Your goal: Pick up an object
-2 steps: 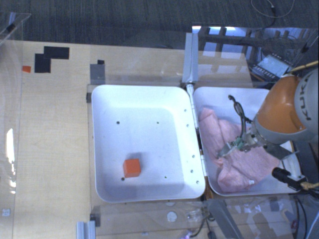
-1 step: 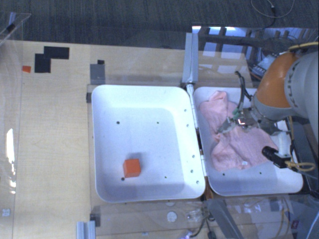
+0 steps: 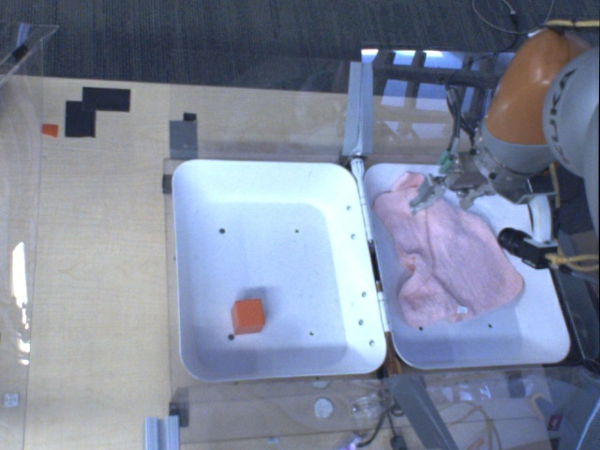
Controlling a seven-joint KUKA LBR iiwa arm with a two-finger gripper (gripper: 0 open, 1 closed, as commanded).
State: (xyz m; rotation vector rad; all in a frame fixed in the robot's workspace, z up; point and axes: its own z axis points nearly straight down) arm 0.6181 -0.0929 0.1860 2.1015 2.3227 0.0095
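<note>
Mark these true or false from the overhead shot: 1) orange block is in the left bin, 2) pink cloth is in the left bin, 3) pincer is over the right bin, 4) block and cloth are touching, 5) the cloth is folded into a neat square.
1) True. The orange block lies in the left bin, toward its near left corner.
2) False. The pink cloth lies in the right bin.
3) True. The pincer is above the right bin, at the cloth's far edge.
4) False. They lie apart, in separate bins.
5) False. The cloth is rumpled and irregular in outline.
</note>
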